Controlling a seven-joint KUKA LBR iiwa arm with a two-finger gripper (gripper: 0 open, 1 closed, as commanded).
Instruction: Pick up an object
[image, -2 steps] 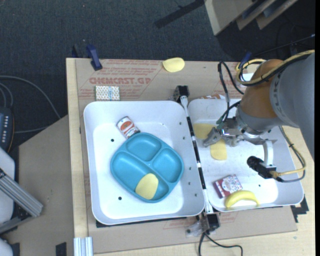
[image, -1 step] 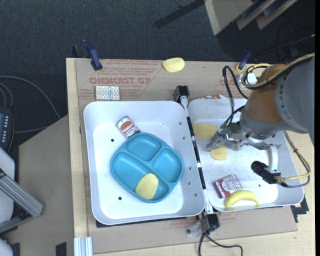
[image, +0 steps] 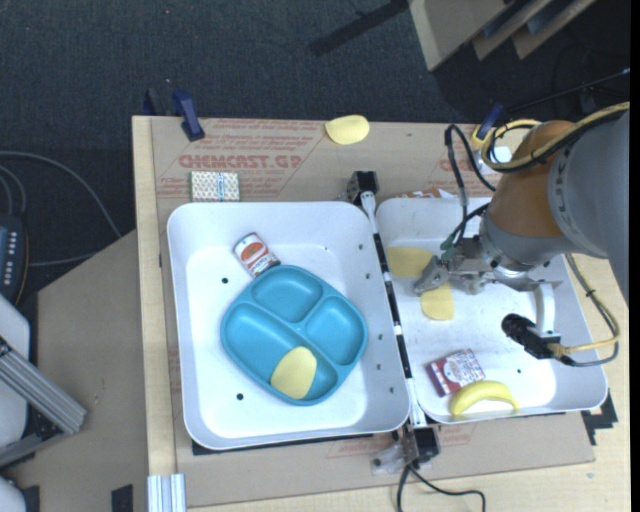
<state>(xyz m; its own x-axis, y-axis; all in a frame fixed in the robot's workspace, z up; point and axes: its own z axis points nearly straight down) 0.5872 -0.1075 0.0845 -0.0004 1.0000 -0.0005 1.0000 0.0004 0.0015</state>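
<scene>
My gripper (image: 452, 276) hangs low over the upper left part of the right bin (image: 580, 385), with the grey arm and its orange band (image: 530, 200) reaching in from the right. A small yellow piece (image: 437, 304) lies just below and left of the gripper tip. A flat yellow piece (image: 407, 261) lies to the gripper's left, close by the bin's wall. Whether anything sits in the gripper's grasp is hidden by the wrist. A red and white packet (image: 456, 371) and a banana (image: 483, 399) lie at the bin's front.
The left bin (image: 190, 300) holds a blue divided plate (image: 290, 330) with a yellow item (image: 294, 372) in it, and a small can (image: 256, 254). A black part with a yellow cable (image: 527, 334) hangs over the right bin. On the bench lie a yellow object (image: 347, 129) and a patterned packet (image: 215, 185).
</scene>
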